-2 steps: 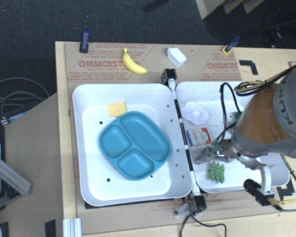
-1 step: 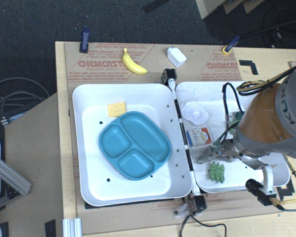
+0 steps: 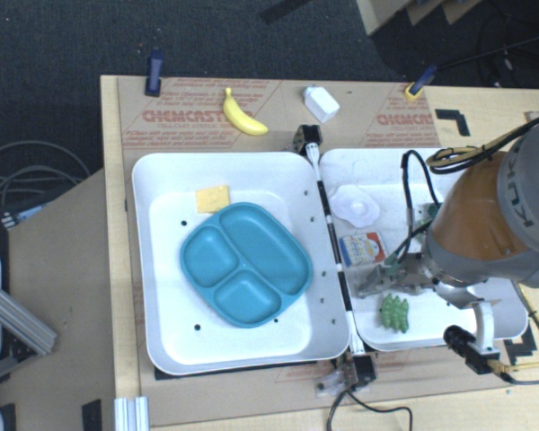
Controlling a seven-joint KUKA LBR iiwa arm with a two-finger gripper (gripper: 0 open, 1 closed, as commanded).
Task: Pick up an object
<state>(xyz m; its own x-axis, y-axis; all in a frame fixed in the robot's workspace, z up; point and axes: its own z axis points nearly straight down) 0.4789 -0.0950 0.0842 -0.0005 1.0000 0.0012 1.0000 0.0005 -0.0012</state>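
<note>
I'm at the reach, my hand (image 3: 384,281) low in the right bin (image 3: 377,164) just above the green toy (image 3: 394,313), grip unreadable; next, settle over it and close.

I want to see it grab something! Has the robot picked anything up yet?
Not yet. The gripper is down in the right bin, just above the green toy, beside the small packet. Nothing shows between its fingers. Grabbing and lifting are left.
</note>
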